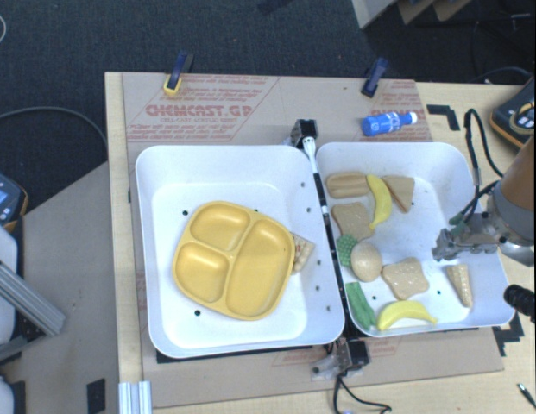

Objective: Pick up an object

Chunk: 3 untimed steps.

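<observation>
Over at the frame's right edge, the gripper (450, 247) hangs above the right bin (440, 158), its jaw state indiscernible.

Around the 2 white bins, a brown sheet (207, 110) printed "CHEMCAST" can be seen covering the bench. It's pinned at the far edge by 2 clamps: a yellow clamp (175, 76) at 11 o'clock and a blue clamp (375, 78) at 1 o'clock. A small blue bottle (388, 123) is laid on its side just below the blue clamp. A black clip (304, 131) is fixed at 12 o'clock between the bins. Dark carpet (121, 24) is spread behind, and a metal rail (26, 296) is spotted at 8 o'clock.
</observation>
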{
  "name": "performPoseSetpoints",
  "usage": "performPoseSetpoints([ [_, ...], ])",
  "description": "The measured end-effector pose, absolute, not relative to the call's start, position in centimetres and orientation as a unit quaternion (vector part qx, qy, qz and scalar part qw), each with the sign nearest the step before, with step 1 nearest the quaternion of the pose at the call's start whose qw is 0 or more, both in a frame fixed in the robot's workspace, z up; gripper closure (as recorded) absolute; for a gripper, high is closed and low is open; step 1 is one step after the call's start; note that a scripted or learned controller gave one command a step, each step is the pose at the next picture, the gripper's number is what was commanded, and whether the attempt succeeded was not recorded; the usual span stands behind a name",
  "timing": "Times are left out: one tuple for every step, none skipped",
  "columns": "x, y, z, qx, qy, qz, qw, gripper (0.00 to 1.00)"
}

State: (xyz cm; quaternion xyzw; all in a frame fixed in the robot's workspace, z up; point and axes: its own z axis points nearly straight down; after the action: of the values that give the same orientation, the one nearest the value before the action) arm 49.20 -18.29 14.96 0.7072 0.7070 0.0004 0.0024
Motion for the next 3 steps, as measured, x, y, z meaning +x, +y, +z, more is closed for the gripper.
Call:
performPoseSetpoints([
  [50.0,-17.6,20.0,0.706,0.708,0.0007,0.002,1.0],
  [50.1,-17.6,22.7,0.707,0.707,0.0011,0.003,1.0],
  [49.5,-13.1,21.9,0.706,0.708,-0.0002,-0.002,1.0],
])
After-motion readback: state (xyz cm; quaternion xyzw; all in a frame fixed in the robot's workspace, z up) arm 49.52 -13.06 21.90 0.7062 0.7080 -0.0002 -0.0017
